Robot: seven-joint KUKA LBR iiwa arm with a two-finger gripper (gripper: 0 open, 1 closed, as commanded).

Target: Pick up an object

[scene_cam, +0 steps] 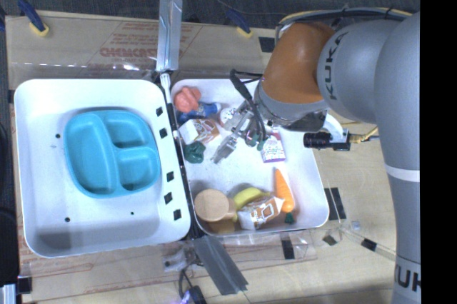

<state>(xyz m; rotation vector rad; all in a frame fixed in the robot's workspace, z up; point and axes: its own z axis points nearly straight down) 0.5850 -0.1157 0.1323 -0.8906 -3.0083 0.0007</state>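
a: nearest us in the right bin, we see a round tan cup, a yellow banana, a brown packet and an orange carrot, packed close along the front wall.

b: then, mid-bin, the gripper hangs low over bare white floor. its fingers look spread a little with nothing between them, so we count it as released and not holding anything.

a: agreed. what do we go for? the dark green piece lies just to its left, and a small brown-and-white carton just beyond that.

b: we judge the green piece the likeliest target, though it sits close to the divider wall. we should centre the fingers over it before closing, and keep the wrist off the pink-labelled packet on the other side.

a: farther back, a red-orange toy and a blue piece lie touching near the rear wall. too crowded for a clean grip, we think.

b: and the left bin holds a blue divided tray, well apart from the work.
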